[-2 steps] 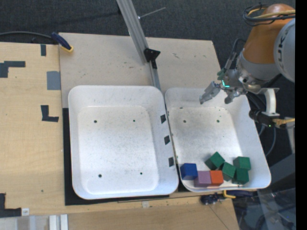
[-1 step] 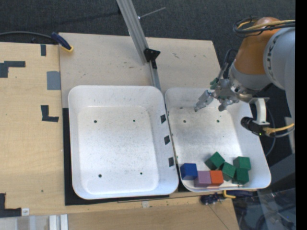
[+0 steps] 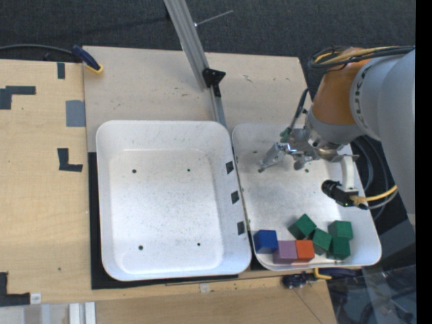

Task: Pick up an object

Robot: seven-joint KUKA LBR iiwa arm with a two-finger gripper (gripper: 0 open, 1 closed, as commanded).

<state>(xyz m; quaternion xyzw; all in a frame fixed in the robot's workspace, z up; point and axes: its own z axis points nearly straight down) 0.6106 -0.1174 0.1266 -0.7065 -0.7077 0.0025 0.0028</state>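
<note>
1. The robot's hand (image 3: 275, 155) hangs low over the upper part of the right bin (image 3: 270, 194), its thin metal fingers pointing toward the middle divider. Whether they are spread or pressed together cannot be told from this angle; nothing is visible between them.
2. The grey arm with its orange band (image 3: 334, 103) reaches in from the right, bent down so the hand faces the bin floor.
3. The objects to pick are small blocks clustered in the right bin's near corner, well apart from the hand: a blue block (image 3: 266, 240), a purple block (image 3: 287, 250), an orange block (image 3: 304, 249) and several green blocks (image 3: 324, 235). They touch one another, probably having settled against the rim.
4. The left bin (image 3: 162, 201) sits just beside the right one, both resting on the wooden counter (image 3: 40, 181).
5. A grasp likely requires moving toward that corner.
</note>
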